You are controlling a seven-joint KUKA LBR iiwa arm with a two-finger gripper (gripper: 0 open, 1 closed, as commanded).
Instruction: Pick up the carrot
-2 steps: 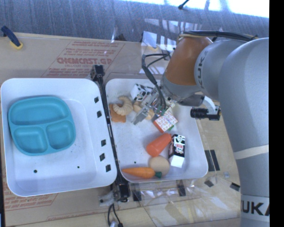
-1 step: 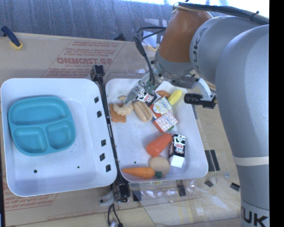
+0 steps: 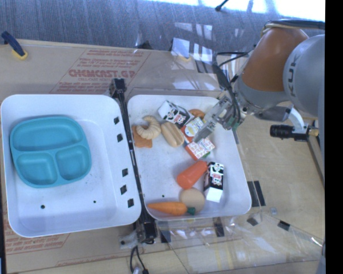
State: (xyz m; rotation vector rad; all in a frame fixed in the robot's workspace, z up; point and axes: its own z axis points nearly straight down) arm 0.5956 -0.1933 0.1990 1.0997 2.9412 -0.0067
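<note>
Slim orange plastic carrot with green stub (image 3: 170, 208) lying at six o'clock in the right white bin (image 3: 234, 170). Probably light, stiff, slick; best pinched mid-shaft across its width. Two-finger gripper (image 3: 207, 129) at one o'clock, aperture impossible to tell.

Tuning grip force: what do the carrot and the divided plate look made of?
Carrot: likely moulded plastic toy; uniform orange, smooth, faint sheen, green stub end. Teal divided plate: looks like matte plastic; even colour, soft rounded compartment edges. Neither is certain from the look alone.
</note>
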